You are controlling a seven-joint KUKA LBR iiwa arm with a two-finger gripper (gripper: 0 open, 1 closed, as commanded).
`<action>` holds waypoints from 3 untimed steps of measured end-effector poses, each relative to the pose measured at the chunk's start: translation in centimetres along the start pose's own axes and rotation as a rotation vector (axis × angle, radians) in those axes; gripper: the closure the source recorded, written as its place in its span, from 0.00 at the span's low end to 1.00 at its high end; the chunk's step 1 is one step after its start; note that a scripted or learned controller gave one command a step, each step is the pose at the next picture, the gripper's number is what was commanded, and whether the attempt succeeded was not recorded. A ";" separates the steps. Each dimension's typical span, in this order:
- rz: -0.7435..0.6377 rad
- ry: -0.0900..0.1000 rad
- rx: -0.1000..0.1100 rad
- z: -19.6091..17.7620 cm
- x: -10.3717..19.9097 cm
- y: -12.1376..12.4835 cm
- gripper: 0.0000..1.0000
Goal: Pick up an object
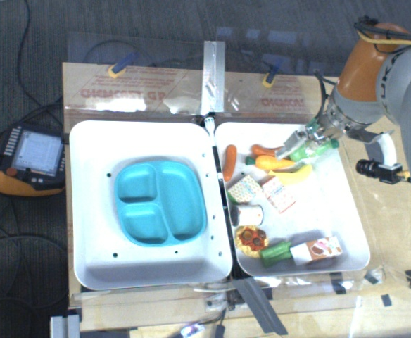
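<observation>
My gripper (292, 148) hangs low over the far part of the right bin (353, 217), under the grey arm with its orange band (366, 69). Its tip sits right above an orange toy vegetable (270, 163) and a yellow banana (298, 174). A green piece (319, 146) lies right beside the gripper. Whether it touches any of these is unclear. Another orange piece (262, 150) and an orange-red sausage (230, 160) lie just to the left.
The right bin also holds two small cartons (244, 187) (281, 196), a white can (251, 215), a pizza toy (251, 238), a green pepper (276, 252) and a white box (318, 248). The left bin (93, 146) holds a blue divided tray (162, 201).
</observation>
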State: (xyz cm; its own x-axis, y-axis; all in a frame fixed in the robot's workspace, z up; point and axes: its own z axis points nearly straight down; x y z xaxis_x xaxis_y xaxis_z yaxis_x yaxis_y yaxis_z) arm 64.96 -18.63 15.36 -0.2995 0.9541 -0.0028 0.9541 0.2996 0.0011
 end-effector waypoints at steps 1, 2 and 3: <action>-0.063 0.001 -0.002 3.6 -0.7 0.2 0.00; -0.132 -0.013 -0.020 5.7 0.5 -2.8 0.00; 0.071 -0.002 -0.002 6.5 1.6 -0.5 0.00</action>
